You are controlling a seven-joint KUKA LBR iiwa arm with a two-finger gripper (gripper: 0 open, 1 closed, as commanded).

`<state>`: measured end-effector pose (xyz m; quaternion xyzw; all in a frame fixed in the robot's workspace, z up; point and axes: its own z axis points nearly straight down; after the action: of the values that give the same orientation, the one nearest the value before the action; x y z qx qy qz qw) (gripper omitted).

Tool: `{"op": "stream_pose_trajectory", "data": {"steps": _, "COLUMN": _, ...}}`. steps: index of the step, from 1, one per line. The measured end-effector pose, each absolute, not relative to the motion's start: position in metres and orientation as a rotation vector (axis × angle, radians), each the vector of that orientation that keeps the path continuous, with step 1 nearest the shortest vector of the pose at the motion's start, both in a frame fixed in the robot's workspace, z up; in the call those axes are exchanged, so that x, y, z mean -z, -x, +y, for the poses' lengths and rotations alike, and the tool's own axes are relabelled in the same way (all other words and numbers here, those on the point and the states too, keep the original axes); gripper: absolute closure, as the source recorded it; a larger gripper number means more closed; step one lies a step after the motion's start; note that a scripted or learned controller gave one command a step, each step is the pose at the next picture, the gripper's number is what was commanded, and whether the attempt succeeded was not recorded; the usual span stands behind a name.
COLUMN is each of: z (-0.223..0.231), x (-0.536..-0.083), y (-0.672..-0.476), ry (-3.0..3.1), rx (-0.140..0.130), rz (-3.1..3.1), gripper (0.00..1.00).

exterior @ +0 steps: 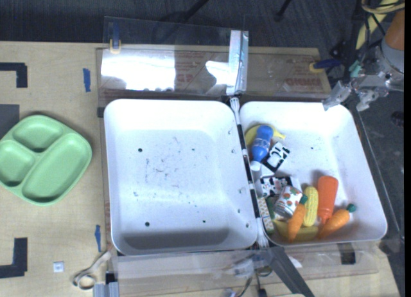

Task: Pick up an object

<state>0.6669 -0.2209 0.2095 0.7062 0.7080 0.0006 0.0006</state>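
Hovering at the upper right of the frame, the gripper (350, 93) sits just beyond the far right corner of the right bin (369, 180), over its rim rather than over its contents. Whether the jaws are apart or together I cannot tell; the metal parts there are small and blurred. Nothing is visible between them.

All the pickable objects lie in the right bin, well apart from the jaws, toward the lower middle and lower right of the frame. A blue bottle (261, 143) lies on a yellow item (254, 132) against the bin's left wall. Just right of it is a small black-and-white packet (278, 156). Lower down, a second black-and-white patterned piece (275, 184) sits beside the divider. Near the bin's front wall is a cluster, touching one another: a corn cob (311, 204), an orange-red cylinder (327, 194), a carrot (336, 219) at the right and another carrot (297, 220) at the left, with a printed wrapper (284, 200) beside them.

Left bin (173, 180): bare white floor with faint scuff marks and a few dark dots.

On the tabletop (45, 251), far left of the frame, rests a green divided plate (42, 159). A clear plastic panel (170, 64) stands behind the left bin, catching glare. Blue tape marks (86, 78) dot the wood.
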Motion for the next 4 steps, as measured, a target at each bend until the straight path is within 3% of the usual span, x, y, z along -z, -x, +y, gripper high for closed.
{"op": "stream_pose_trajectory", "data": {"steps": 1, "z": -0.220, "x": -0.145, "y": -0.635, "ry": -2.348, "rx": -0.018, "rz": 2.066, "gripper": 0.00}}
{"op": "stream_pose_trajectory", "data": {"steps": 2, "z": -0.194, "x": -0.103, "y": -0.534, "ry": -2.693, "rx": 0.001, "rz": 1.626, "gripper": 0.00}}
{"op": "stream_pose_trajectory", "data": {"steps": 3, "z": -0.178, "x": -0.086, "y": -0.518, "ry": -2.966, "rx": -0.002, "rz": 1.036, "gripper": 0.00}}
{"op": "stream_pose_trajectory", "data": {"steps": 4, "z": -0.179, "x": -0.096, "y": -0.519, "ry": -2.966, "rx": -0.004, "rz": 1.034, "gripper": 1.00}}
